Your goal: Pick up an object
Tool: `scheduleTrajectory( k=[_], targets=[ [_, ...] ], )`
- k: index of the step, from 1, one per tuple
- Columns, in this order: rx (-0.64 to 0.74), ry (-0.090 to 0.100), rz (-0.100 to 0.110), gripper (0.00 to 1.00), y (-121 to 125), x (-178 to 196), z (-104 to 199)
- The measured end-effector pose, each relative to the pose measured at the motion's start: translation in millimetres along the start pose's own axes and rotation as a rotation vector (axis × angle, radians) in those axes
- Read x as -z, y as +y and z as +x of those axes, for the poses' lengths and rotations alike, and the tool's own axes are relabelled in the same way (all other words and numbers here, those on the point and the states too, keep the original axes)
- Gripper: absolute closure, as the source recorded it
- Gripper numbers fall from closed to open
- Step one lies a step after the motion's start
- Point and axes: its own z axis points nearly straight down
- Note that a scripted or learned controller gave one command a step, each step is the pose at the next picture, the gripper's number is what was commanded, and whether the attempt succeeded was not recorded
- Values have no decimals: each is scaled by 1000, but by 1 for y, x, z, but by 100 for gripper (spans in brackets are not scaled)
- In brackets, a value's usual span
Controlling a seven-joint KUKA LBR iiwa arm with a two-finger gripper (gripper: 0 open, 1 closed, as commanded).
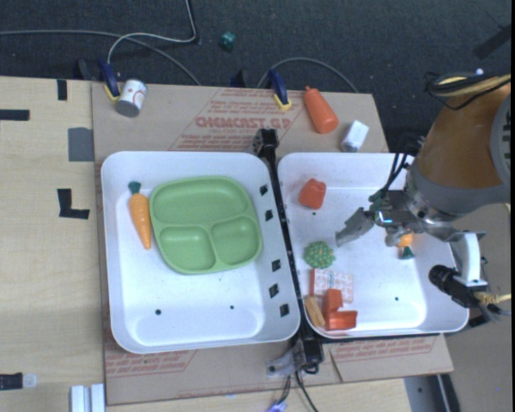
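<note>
From the camera above the bench, my pincer hangs over the right bin, its fingers spread apart with nothing between them. Just beside the fingertips, down and to the left, lies a small green broccoli piece, the likeliest pick. A red block sits further up, and red and orange pieces crowd the near corner on a patterned card. I judge the round broccoli could roll away if one finger lands first. The left bin holds a green divided plate and a toy carrot. Both bins rest on cardboard over a pale wooden bench, cables trailing behind.
</note>
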Motion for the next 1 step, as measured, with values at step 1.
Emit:
scheduleTrajectory(
  k=[1],
  targets=[
    [-1, 0, 3, 0, 37, -118, -3]
  ],
)
